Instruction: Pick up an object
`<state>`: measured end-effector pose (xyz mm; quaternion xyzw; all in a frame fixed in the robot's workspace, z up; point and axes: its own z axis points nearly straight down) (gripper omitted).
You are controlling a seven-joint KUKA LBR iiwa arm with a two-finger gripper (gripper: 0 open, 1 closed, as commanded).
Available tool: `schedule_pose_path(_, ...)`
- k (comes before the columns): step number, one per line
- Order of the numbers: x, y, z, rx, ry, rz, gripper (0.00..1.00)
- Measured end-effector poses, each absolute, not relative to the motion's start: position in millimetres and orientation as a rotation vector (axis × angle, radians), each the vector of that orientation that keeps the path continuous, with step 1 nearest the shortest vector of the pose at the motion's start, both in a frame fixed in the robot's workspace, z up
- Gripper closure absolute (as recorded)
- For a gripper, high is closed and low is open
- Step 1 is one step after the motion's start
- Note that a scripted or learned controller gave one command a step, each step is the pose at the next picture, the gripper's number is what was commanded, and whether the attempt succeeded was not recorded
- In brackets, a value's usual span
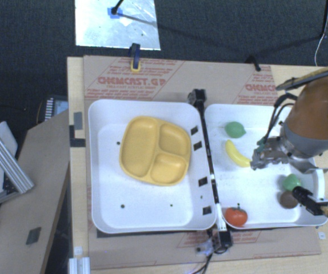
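White bins (104,170) side by side; gripper (259,157) beside banana (236,153)

Bench: brown board (152,79) printed with red lettering, lying flat.
On it: left white bin (104,210), right white bin (261,218), touching side by side.

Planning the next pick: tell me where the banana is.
The banana lies in the right bin, left of centre, just below the green ball and right beside the gripper, which sits on its right.
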<state>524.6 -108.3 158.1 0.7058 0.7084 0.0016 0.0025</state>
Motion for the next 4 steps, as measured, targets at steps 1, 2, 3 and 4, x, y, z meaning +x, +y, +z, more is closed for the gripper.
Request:
schedule_pose_path(1, 526.5, -109, 212, 2.213, 2.222, 0.006, 1.00)
schedule_pose_path(2, 525.9, -59, 216, 2.211, 2.231, 0.004, 1.00)
schedule_pose_path(3, 536.6, -7, 228, 2.210, 2.232, 0.004, 1.00)
schedule_pose_path(4, 550.7, 49, 236, 2.211, 2.230, 0.005, 1.00)
